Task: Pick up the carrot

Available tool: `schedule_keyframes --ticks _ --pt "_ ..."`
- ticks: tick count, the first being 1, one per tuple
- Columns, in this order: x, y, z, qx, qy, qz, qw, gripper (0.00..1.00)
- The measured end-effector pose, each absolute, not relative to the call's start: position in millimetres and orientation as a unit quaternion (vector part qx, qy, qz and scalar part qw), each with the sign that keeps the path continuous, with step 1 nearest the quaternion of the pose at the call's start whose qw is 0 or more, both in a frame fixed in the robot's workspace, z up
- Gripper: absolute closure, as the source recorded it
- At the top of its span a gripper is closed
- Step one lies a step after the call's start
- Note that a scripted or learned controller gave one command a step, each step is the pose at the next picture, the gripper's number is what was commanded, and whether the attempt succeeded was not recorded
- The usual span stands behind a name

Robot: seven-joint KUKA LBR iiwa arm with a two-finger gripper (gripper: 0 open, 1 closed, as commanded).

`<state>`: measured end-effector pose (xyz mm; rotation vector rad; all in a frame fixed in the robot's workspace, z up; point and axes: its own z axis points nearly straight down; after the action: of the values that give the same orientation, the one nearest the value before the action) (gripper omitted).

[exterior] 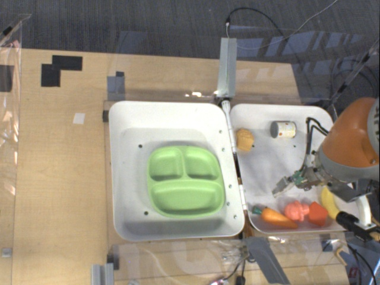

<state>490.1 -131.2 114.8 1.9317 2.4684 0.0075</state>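
One carrot (276,217) lengthwise along the right bin's (261,165) front wall, green end left; fingers (281,186) apart above.

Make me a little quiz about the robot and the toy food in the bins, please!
1. True or false: the carrot lies in the same bin as the green plate.
2. Which lies nearest the carrot? A) the small can B) the pink toy C) the yellow banana
3. Fill in: the gripper hangs over the ____ bin.

Key:
1. False; the carrot lies by the right bin's near edge, and the plate sits in the left bin.
2. B
3. right
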Motion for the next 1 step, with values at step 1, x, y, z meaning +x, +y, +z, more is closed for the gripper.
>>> schedule_keyframes --ticks 1 --pt "488.3 -96.2 124.1 0.636 0.771 0.0016 0.002 0.00"
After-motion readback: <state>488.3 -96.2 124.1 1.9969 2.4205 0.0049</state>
